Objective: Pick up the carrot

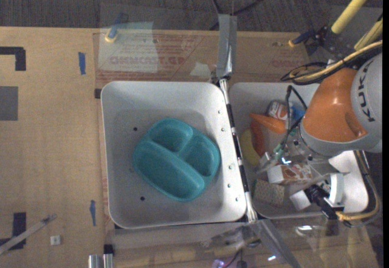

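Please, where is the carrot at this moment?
The carrot lies in the right bin, near its upper left part, just left of the arm's orange band and above a yellow item.

Teal divided plate point(177, 158), white bins point(118, 139), orange carrot point(267, 124), orange-banded grey arm point(340, 112)

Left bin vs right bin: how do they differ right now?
The left bin holds one thing, a teal divided plate lying flat; the right bin holds a jumble of small items, including an orange carrot. The left bin shows in full, while the arm hangs over the right bin and hides much of it. Both are shallow, white and sit side by side.
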Controlling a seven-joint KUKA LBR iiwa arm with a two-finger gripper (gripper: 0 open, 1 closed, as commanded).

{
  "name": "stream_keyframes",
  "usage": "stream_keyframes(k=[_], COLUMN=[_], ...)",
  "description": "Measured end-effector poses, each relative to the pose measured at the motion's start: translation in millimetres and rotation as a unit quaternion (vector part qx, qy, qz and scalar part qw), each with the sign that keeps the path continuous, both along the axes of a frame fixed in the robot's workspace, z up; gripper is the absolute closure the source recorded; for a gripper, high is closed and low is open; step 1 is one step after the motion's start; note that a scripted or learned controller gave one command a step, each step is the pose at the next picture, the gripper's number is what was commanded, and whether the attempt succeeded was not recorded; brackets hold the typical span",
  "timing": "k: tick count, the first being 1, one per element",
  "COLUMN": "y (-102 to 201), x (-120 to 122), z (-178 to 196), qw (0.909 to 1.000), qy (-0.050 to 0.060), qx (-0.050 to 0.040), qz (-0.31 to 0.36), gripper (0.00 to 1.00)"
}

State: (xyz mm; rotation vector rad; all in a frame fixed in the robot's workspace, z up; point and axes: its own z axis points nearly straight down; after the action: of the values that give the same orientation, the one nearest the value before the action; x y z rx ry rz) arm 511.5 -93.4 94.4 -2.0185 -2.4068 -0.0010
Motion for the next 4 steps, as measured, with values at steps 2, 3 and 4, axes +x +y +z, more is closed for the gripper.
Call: stream_keyframes(k=[2, 3, 4], y=[-30.2, -32.5, 23.4], x=[69.0, 69.0, 56.7], z=[5.2, 14.9, 90.3], qw=[1.0, 0.9999, 0.9993], qy=[-0.006, -0.007, 0.0], qx=[-0.0007, -0.0011, -0.0006], qz=[-0.005, -0.007, -0.037], gripper=[1.0, 1.0, 1.0])
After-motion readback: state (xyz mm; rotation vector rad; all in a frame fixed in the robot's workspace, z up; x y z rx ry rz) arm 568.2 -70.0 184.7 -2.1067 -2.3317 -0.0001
